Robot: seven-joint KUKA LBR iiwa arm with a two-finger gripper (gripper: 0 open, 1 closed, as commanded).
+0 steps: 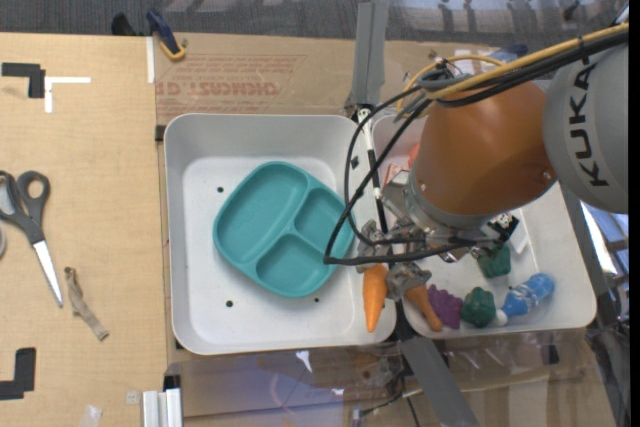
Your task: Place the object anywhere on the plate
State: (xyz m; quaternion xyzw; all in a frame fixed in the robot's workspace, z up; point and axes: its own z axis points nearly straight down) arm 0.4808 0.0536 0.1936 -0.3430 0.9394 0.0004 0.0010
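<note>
A teal divided plate (280, 230) lies tilted in the left white bin (190, 245). My gripper (383, 277) hangs under the orange wrist band, over the wall between the two bins. It is shut on an orange toy carrot (373, 300), whose top sits between the fingers. The carrot points down across the left bin's right rim, just right of the plate's edge. The wrist hides much of the finger bodies.
In the right bin (570, 315), along its front edge, lie another orange piece (429, 311), a purple toy (446, 305), a green toy (479, 306), a blue toy (528, 295) and a dark green piece (494, 263). Scissors (35, 225) rest on the bench at left.
</note>
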